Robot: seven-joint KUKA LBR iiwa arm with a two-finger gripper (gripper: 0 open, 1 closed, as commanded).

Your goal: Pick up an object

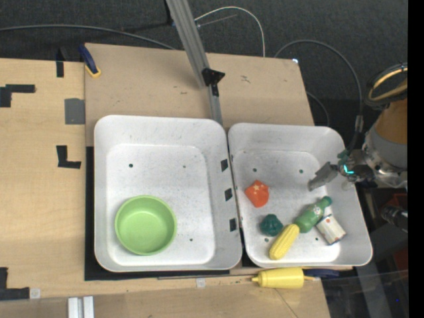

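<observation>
The right bin (278, 141) holds several small objects: an orange-red piece (257, 193), a dark green lump (270, 225), a yellow corn-like piece (283, 241), a green bottle (313, 216) lying on its side and a small white can (330, 229) next to it. My gripper (329, 176) hangs over the bin's right side, above and a little right of the green bottle, apart from every object. Nothing shows in its grasp.
A green bowl (145, 224) sits in the front left corner of the left bin (159, 134). A yellow object (281, 278) lies on the bench just outside the right bin's front rim. A grey pole (192, 38) slants over the back, and cables run behind the bins.
</observation>
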